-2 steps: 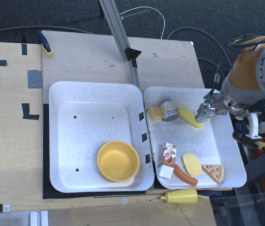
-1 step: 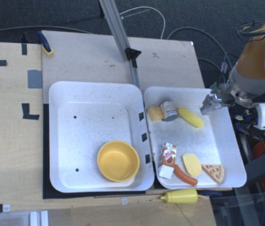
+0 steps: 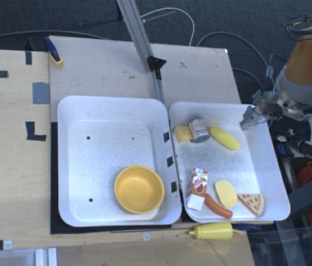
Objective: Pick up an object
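I am hanging my jaws [image 3: 248, 118] over the far right edge of the right bin [image 3: 266, 165]; whether they are parted, I cannot tell. Nothing is picked yet: the corn cob [image 3: 224, 138], nearest me, is lying untouched inside, so the whole grasp remains.

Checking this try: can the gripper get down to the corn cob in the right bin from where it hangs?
Probably yes. The gripper hangs at the right bin's far edge, and the corn cob lies uncovered just beside it, apart from the small can.
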Available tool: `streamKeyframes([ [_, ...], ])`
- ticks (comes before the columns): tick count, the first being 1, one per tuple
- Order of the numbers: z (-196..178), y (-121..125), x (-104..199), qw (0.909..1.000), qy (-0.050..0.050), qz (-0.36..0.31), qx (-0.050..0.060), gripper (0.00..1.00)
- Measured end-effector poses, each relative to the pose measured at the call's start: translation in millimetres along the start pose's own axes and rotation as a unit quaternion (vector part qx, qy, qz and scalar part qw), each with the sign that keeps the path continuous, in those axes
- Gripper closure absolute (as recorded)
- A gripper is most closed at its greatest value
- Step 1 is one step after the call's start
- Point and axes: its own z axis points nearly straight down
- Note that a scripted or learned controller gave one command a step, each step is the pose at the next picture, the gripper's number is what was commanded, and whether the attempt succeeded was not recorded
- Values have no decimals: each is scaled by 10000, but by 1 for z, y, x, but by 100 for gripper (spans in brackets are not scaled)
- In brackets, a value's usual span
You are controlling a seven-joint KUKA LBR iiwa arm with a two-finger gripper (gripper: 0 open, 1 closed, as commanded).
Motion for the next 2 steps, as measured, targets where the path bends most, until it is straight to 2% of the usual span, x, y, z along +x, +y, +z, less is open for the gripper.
streamKeyframes([
  [1,-9,-17,47,10000,10,-17,15,100],
  [2,1,-38,95,10000,7,-15,28,100],
])
